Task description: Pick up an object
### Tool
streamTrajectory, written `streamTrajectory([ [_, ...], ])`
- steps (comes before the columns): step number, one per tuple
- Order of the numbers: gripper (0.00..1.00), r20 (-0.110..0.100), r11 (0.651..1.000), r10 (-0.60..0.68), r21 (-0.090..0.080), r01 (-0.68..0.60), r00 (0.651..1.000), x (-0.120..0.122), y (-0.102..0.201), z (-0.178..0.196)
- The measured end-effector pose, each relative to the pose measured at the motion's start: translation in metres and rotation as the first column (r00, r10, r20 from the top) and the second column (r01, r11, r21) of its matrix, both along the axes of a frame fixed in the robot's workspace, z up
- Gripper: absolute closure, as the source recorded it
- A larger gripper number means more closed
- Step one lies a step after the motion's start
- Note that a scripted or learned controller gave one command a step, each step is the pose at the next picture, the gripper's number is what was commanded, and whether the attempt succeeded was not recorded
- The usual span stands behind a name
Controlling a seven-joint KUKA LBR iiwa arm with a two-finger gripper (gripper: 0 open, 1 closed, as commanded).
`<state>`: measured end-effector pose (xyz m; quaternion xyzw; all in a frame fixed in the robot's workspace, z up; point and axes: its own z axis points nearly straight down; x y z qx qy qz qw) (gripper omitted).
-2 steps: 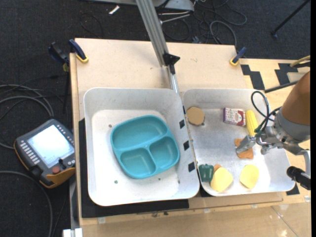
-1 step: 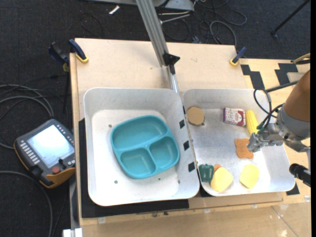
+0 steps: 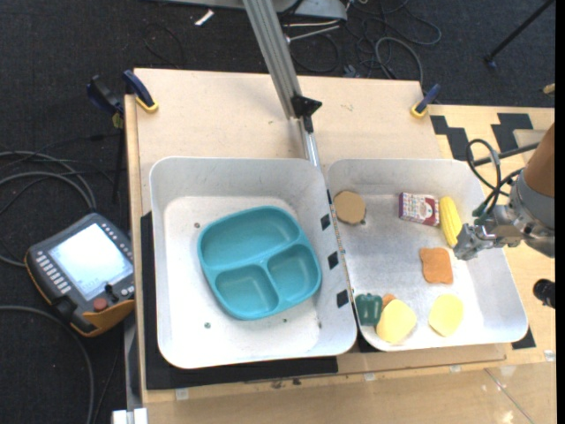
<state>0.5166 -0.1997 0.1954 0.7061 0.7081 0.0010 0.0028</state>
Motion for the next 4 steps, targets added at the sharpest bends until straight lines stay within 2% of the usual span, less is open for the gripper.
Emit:
streamTrajectory([
  [1, 1.00, 0.001, 1.000, 0.001, 0.000, -0.001, 1.000, 0.005, 0.003, 0.043],
  [2, 1.00, -0.001, 1.000, 0.001, 0.001, -0.001, 1.000, 0.006, 0.003, 0.068],
  [3, 1.00, -0.005, 1.000, 0.006, 0.004, -0.006, 1.000, 0.027, 0.057, 0.058],
  [4, 1.00, -0.006, 1.000, 0.006, 0.005, -0.006, 1.000, 0.032, 0.117, 0.051],
])
